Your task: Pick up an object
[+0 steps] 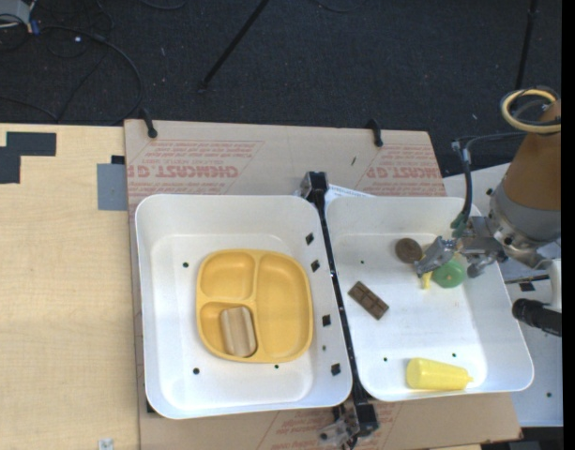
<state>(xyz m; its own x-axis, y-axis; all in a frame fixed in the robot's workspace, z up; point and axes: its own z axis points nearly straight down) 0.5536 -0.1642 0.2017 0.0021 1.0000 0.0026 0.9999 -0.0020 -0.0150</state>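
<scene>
- Cardboard sheet [268,157] under the bins carried red print, upside down & mirrored from cam; approx. "CHEMCAST GP" at left, not sure of letters.
- Same print repeated at right of the sheet, tilted; only partly legible.
- More red print showed on the cardboard's front edge below the bins, too small to read.
- No other text, nos. or signs were legible.

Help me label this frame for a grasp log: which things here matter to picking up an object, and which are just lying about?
In play:
claw, low in the right bin
green object at the claw
brown round piece just left of it

Lying about:
brown bar
yellow cone-like piece
yellow divided plate in the left bin
tan block in the plate's lower compartment
</scene>
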